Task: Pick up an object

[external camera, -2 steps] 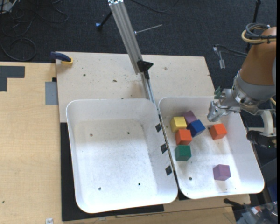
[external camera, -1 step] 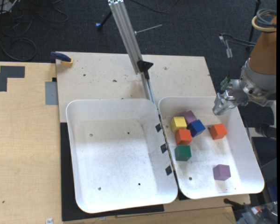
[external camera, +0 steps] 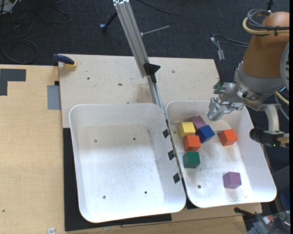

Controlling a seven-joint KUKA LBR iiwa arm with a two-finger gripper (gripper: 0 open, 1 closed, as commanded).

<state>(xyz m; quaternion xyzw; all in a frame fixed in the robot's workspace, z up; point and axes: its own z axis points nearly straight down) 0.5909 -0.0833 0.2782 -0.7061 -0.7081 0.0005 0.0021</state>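
Note:
The right bin (external camera: 254, 184) holds several small cubes. A yellow cube (external camera: 187, 128), a mauve cube (external camera: 198, 121), a blue cube (external camera: 205, 132), an orange cube (external camera: 192, 143) and a green cube (external camera: 191, 159) cluster near its left wall. Another orange cube (external camera: 227, 137) sits apart to the right, and a purple cube (external camera: 231, 180) lies toward the front. My gripper (external camera: 216, 112) hangs over the bin's back part, above and right of the cluster, with nothing visible between its fingers.
The left bin (external camera: 88, 130) lies beside the right one, with black clips (external camera: 171, 154) along the shared wall. A slanted aluminium post (external camera: 135, 38) rises behind the bins. A blue and yellow object (external camera: 64, 60) rests on the bench's back left corner.

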